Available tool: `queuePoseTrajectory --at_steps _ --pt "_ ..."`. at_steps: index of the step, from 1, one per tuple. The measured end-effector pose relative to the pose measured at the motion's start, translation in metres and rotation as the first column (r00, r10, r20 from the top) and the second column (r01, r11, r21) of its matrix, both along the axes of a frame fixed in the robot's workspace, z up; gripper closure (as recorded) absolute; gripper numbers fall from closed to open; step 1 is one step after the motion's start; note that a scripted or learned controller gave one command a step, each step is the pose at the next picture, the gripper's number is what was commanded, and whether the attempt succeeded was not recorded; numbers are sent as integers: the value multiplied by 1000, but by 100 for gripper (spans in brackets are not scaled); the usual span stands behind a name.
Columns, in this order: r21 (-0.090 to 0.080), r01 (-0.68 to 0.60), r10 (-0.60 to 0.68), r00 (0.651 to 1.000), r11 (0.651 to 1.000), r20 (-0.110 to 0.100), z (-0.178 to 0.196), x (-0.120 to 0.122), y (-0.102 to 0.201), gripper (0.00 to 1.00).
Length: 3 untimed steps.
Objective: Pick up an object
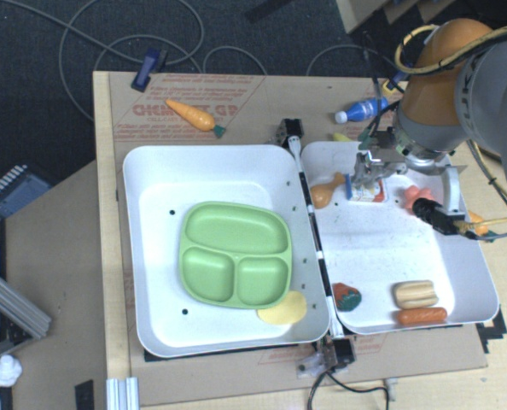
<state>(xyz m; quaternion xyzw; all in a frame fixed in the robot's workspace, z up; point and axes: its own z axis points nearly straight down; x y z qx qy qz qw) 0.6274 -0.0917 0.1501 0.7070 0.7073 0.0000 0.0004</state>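
Observation:
My gripper [366, 178] hangs low over the far part of the right bin [458, 263], coming in from the right. Just left of it lies a tan chicken-leg toy [323, 194]. A pink toy [416, 196] lies to its right. Small blue and red bits show right at the gripper's tip, and I cannot tell what they are. Near the bin's front edge lie a red and green strawberry toy [348, 296], a bread roll [414, 293] and a sausage [422, 316].
The left bin [151, 186] holds a green divided plate [235, 253] with a yellow piece [282, 310] at its front corner. On the bench behind the bins lie a carrot toy [194, 114], a blue bottle [362, 110] and a blue clip [147, 69].

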Motion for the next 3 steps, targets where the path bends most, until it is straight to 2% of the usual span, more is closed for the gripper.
queuePoseTrajectory --at_steps 1,2,3 --pt "1 1 -1 1000 1000 -1 38 -49 -3 100" --pt "0 -1 1 1000 1000 2 34 -28 13 100" --pt "1 1 -1 1000 1000 -2 34 -49 16 100"
